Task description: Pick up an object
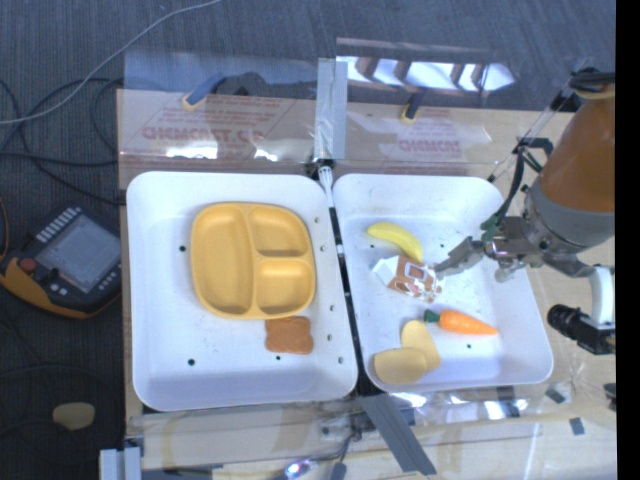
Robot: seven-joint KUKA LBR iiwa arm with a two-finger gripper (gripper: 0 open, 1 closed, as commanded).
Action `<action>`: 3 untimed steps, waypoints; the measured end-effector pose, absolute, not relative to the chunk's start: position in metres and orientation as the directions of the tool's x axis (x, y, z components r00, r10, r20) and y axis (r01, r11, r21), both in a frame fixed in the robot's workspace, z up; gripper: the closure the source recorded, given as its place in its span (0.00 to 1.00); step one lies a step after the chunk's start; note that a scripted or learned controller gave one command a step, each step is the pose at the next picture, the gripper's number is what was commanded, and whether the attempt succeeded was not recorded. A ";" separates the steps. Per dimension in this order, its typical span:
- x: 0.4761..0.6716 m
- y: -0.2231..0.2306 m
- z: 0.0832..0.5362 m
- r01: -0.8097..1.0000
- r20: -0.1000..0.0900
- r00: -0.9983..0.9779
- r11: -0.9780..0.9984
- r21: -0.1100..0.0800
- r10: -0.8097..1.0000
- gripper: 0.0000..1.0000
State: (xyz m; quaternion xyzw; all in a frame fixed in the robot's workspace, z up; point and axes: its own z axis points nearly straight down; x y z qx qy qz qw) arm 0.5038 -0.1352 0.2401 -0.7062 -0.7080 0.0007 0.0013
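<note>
**Arm low over the right bin, toy food within reach**

The jaws (462, 255) of the grey arm reach in low over the right shallow white bin (520, 363), pointing toward a small brown-and-white patterned packet (411, 279) lying near the bin's middle. How far they are parted I cannot tell from this angle, and nothing shows between them.

Near the packet lie a curved yellow plastic banana (396, 239) above it, an orange plastic carrot with a green tip (464, 322) below right, and a pale yellow rounded toy piece (408, 356) at the front wall. The left white bin (150, 368) bears a yellow divided plastic tray (251, 259) and a tan bread-like slice (289, 335).

The packet looks light, flat and probably slippery, so taking it across its narrow edges seems wisest. The carrot and banana, likely stiff hollow plastic, would suit a grip across their thick middles.
</note>
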 end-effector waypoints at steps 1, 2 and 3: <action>0.506 -0.189 0.160 0.996 0.001 -0.084 0.084 -0.002 0.996 0.00; 0.492 -0.190 0.103 0.995 -0.006 -0.102 0.102 0.016 0.995 0.00; 0.495 -0.185 0.113 0.994 -0.002 -0.108 0.109 0.019 0.994 1.00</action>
